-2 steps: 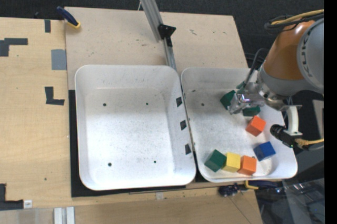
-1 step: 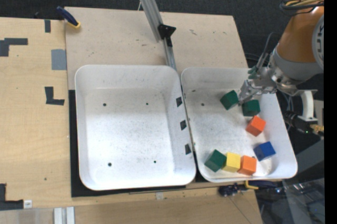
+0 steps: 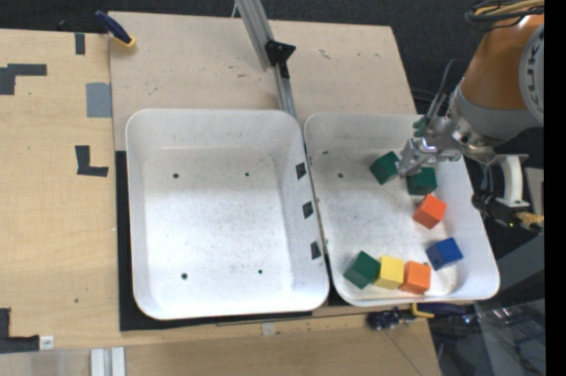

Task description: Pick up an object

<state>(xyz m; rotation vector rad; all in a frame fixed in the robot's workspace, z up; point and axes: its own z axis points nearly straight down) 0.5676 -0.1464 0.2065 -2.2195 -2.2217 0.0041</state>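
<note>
My gripper (image 3: 414, 158) hangs low over the upper right part of the right bin (image 3: 349, 135). It sits between two dark green cubes: one (image 3: 384, 167) just to its left and one (image 3: 423, 182) just below it, partly under the wrist. An orange cube (image 3: 431, 211) and a blue cube (image 3: 444, 253) lie further down the bin's right side. Along the bin's front edge, a green cube (image 3: 362, 269), a yellow cube (image 3: 390, 272) and a second orange cube (image 3: 416, 277) form a row. No cube shows held in the gripper.
The left bin (image 3: 221, 215) stands beside the right one, sharing a raised divider. A slanted metal pole (image 3: 252, 3) crosses above the bench at the back. A blue and yellow clamp (image 3: 115, 27) lies at the bench's far left corner.
</note>
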